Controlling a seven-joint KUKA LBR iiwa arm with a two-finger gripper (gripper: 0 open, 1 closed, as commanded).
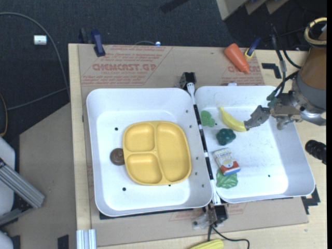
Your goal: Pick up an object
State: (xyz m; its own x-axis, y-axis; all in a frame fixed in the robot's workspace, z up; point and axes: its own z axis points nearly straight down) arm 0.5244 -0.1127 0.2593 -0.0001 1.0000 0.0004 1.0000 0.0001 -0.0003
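Observation:
The right bin (282, 162) holds a yellow banana (232, 120), a light green piece (208, 119), a dark green lump (225, 136), a small white and red carton (226, 161) and a green leafy piece (227, 179). My gripper (256, 120) reaches in from the right and hangs low over the bin's upper middle. Its tip is just right of the banana's lower end, close to it or touching it. Nothing is seen held in it.
The left bin (104, 113) holds a yellow divided plate (156, 152) with a brown disc (117, 156) beside its left edge. An orange carrot toy (237, 58) lies on the bench behind the right bin. A blue clamp (97, 43) sits at the bench's back left.

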